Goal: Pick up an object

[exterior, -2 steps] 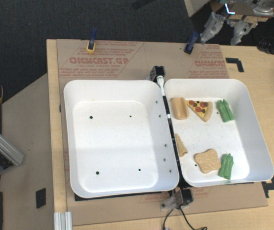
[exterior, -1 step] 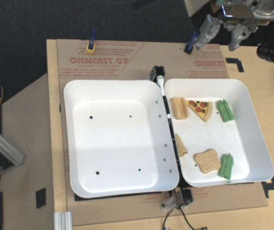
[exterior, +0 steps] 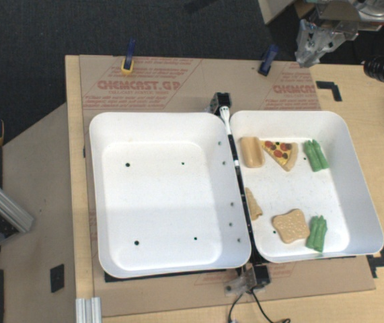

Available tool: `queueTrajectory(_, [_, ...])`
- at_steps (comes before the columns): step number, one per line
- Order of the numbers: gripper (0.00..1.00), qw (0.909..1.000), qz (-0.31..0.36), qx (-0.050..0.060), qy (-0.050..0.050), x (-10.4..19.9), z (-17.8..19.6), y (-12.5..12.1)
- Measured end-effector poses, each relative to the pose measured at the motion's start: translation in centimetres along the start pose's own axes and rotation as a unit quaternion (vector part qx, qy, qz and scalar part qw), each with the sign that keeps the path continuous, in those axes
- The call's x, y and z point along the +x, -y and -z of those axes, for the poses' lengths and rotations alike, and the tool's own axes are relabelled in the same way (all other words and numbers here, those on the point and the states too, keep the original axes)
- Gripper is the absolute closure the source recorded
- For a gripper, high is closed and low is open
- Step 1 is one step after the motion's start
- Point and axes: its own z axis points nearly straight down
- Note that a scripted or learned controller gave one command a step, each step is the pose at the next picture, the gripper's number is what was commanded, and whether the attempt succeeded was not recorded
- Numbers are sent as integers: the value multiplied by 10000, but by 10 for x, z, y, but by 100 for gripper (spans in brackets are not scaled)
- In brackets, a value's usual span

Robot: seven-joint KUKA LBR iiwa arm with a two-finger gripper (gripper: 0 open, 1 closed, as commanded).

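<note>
The right bin (exterior: 353,180) carries all the candidates — toy food, likely light, stiff plastic. Largest is the toast slice (exterior: 290,225), flat and hard to pinch except across its edges; then the bread roll (exterior: 250,151) (rounded, probably the surest hold across its narrow width), the pizza wedge (exterior: 280,153) and two green bean bundles (exterior: 315,155). The gripper (exterior: 311,42) hangs above the bench's far edge; its state I cannot tell.

arm: upper right, raised | tool (exterior: 311,51): pointing down, apparently holding nothing
</note>
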Motion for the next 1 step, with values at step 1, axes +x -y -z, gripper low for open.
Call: queueTrajectory(1, [0, 10000, -1, 7, 0, 0, 0, 0])
